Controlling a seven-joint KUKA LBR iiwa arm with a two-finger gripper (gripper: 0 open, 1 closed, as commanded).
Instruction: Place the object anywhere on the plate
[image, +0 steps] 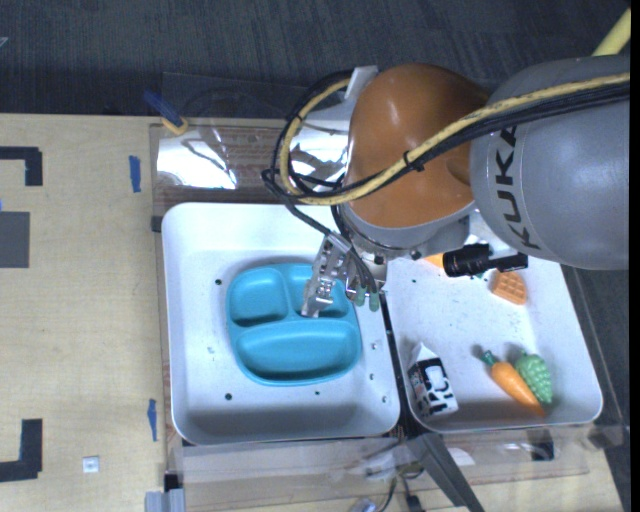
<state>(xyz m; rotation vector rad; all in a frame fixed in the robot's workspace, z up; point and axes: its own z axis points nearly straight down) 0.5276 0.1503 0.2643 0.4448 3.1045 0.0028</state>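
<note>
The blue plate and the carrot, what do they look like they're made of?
The blue plate looks like moulded plastic with a smooth, slightly glossy finish: uniform colour, rounded divider ridges. The carrot seems to be a plastic or rubber toy, matte, with flat orange colour and a green top; which of the two is unclear.

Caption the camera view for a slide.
KUKA arm's gripper hangs over the blue plate in the left bin; toy carrot lies in the right bin.

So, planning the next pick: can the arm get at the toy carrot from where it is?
Probably yes: the carrot lies uncovered in the right bin, nothing stacked on it, green piece beside it.
</note>
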